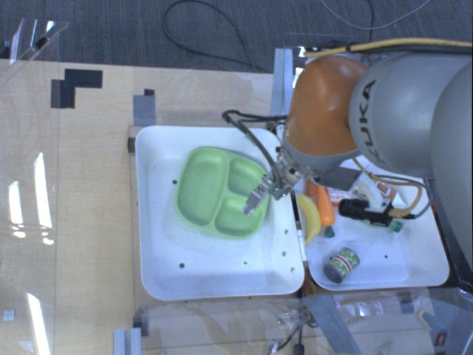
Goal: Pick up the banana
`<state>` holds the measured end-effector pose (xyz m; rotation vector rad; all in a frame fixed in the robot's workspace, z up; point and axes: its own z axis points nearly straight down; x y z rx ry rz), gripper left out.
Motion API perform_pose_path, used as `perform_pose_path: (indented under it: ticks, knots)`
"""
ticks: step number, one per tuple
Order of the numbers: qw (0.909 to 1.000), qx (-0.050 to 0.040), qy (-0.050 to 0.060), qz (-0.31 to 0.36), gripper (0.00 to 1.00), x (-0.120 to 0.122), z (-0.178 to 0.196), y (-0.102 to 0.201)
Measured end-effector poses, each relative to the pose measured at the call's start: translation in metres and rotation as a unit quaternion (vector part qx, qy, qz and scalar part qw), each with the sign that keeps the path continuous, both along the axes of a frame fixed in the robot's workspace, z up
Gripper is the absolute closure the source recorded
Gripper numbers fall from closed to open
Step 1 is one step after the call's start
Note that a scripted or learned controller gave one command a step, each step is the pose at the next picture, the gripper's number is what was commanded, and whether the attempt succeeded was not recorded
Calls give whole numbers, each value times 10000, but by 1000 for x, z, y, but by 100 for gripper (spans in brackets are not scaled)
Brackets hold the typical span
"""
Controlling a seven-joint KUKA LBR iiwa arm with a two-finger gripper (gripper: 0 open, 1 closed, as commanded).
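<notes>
The yellow banana [310, 217] lies in the right bin [425, 272], close against its left wall, running from far to near. An orange carrot [323, 203] lies right beside it on the right. My gripper [257, 198] hangs over the left bin [214, 272], above the right rim of a green divided plate [211, 191]. It is to the left of the banana and apart from it, with the bins' shared wall between them. Nothing shows in the gripper. The arm's orange band and grey body cover the far part of the right bin.
A small can [341, 263] with a green label lies on its side near the front of the right bin. A white and red packet [375, 188] peeks out under the arm. Bare white floor shows in the near part of the left bin.
</notes>
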<state>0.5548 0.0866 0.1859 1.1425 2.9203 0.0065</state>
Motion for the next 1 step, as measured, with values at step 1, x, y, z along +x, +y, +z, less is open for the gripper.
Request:
perform_pose_path:
  ticks: [1]
  knots:
    - [9940, 1, 7, -1094, 0, 41, 0, -43]
